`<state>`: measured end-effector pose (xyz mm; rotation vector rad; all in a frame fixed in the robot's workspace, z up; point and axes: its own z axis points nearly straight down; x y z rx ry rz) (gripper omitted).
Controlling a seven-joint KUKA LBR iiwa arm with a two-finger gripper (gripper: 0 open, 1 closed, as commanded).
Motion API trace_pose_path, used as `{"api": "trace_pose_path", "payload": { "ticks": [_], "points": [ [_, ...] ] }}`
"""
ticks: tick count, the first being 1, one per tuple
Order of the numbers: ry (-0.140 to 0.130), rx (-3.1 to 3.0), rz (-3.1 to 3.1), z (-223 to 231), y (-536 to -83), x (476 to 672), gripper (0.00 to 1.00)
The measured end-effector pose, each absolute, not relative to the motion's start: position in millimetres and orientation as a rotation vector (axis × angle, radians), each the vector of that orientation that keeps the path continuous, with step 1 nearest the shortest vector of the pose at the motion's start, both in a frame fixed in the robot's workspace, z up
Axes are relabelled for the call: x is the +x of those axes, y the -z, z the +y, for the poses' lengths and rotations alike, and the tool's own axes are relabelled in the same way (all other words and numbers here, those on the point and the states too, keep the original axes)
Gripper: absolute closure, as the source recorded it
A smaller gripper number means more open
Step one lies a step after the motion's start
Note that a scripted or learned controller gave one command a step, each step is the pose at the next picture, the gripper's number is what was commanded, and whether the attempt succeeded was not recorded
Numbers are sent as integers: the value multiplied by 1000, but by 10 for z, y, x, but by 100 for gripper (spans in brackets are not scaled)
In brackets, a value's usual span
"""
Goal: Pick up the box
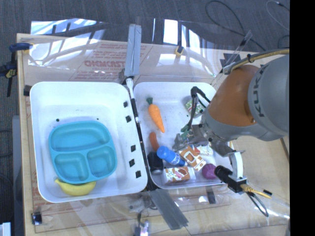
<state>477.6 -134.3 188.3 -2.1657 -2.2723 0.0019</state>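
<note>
Jaws (189, 140) over 2 boxes (192, 158), 1 carrot (155, 114).

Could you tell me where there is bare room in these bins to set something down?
Left bin: bare floor above the blue tray, toward the far wall. Right bin: a bare strip between the carrot and the arm. Its near end is crowded: box, blue bottle, purple piece.

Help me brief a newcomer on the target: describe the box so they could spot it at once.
Look in the right bin, along its near edge. The box lies flat there, a small printed carton in orange, red and white. The blue bottle beside it is round, the purple object plain; a similar orange carton sits further in.
</note>
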Motion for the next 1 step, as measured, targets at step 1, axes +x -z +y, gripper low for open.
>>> {"api": "trace_pose_path", "payload": {
  "ticks": [1],
  "points": [
    [-5,-2160,-2276,-1347,-1965,4787,100]
  ]
}}
